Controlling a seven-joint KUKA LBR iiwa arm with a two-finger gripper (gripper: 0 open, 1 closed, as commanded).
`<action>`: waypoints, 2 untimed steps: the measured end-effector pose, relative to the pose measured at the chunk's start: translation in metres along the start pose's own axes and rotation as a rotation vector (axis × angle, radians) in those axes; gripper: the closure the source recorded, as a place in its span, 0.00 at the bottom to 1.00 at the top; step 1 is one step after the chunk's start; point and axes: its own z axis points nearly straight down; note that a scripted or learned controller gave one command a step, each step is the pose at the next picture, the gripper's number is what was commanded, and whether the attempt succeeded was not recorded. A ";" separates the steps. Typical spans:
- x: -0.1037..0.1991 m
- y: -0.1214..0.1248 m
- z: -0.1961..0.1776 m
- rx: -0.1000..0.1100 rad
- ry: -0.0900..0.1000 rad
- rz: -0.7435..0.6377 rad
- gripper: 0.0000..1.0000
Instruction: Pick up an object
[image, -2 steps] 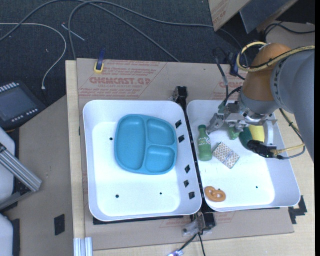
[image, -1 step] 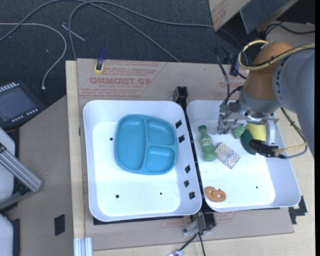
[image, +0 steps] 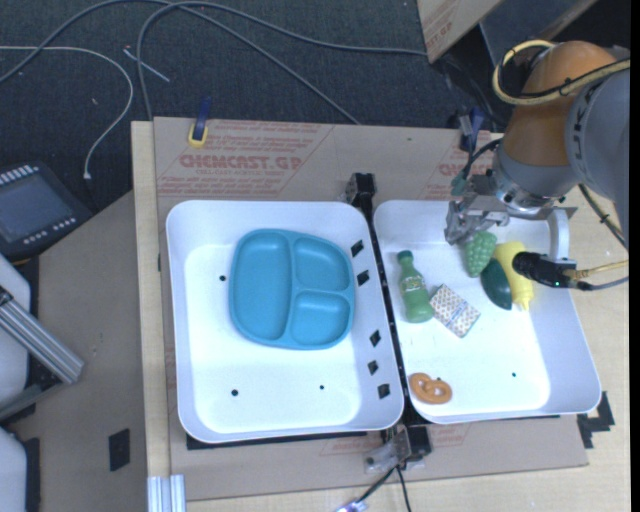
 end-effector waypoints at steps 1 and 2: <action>0.005 -0.007 -0.051 0.002 0.001 0.000 1.00; 0.008 -0.012 -0.099 0.000 0.000 0.000 1.00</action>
